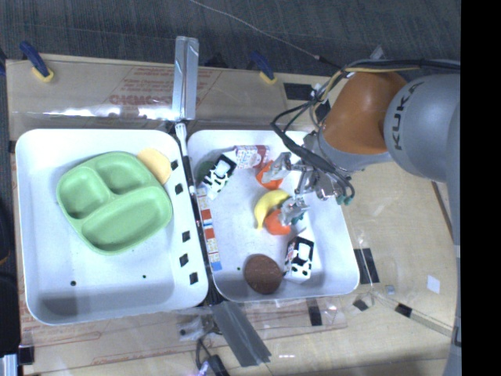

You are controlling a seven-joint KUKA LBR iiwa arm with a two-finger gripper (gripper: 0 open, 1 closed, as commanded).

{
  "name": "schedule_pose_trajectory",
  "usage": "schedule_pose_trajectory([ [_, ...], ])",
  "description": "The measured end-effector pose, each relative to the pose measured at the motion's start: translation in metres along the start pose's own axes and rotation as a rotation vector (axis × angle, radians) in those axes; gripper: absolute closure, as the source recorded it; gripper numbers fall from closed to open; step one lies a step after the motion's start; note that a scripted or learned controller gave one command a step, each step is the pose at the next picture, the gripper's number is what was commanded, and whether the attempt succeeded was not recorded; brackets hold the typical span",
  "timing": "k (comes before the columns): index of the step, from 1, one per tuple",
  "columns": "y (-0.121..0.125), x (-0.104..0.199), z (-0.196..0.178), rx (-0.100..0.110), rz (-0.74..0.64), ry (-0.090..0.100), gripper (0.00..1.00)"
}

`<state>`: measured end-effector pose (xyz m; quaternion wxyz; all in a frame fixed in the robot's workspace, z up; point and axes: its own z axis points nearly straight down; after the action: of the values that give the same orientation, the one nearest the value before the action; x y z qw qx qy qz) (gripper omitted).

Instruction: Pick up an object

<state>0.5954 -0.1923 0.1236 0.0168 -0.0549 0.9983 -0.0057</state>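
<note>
A green divided plate (115,200) lies in the left bin (35,288) (a yellow piece (155,163) at its rim)

One fixed overhead camera looks slantwise down on both bins (31,233)

I see a tray (117,202) in the left bin (39,288); banana (268,204), ball (263,273) in the right bin (235,241).
</note>
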Motion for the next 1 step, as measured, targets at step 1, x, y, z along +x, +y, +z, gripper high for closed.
schedule_pose_trajectory([
  [1,0.0208,0.0163,0.0129,-0.002,0.131,-0.001,0.0],
])
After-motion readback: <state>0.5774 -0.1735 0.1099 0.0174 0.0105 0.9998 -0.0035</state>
